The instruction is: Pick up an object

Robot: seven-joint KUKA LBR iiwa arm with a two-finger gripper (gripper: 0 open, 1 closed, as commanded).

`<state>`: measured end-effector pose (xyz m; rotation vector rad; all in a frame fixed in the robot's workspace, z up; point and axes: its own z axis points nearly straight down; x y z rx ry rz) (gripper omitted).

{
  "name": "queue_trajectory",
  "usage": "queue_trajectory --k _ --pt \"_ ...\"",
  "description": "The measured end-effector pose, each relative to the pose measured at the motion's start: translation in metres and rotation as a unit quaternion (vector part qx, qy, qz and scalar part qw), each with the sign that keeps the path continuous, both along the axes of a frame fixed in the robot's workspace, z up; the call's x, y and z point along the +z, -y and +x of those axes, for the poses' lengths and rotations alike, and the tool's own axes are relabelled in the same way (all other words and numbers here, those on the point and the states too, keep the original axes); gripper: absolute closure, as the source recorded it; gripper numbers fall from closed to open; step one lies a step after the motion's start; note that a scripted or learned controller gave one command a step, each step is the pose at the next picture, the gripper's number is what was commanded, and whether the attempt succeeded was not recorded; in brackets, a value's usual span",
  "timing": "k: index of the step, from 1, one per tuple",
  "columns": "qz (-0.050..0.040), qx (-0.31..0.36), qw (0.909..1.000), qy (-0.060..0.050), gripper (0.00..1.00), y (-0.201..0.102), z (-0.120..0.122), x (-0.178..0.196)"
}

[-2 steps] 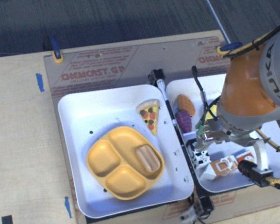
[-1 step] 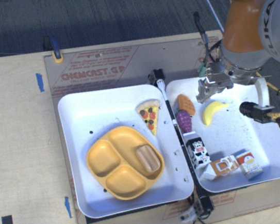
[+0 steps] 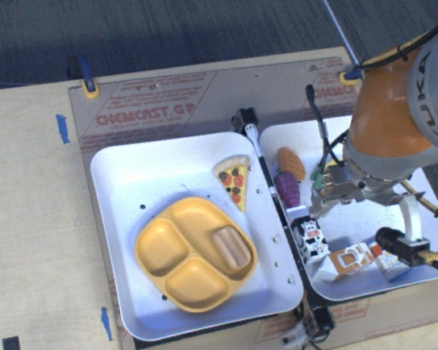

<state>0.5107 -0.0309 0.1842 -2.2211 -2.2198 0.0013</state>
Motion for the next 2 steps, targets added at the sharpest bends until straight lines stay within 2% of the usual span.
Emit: queue_trajectory --k 1,2 --pt "0.0003 0.000 1.0000 0.000 1.00 -0.013 -0.031 0.000" --pt "-0.0008 0.000 1.0000 0.002 1.00 0.034 0.010 0.012"
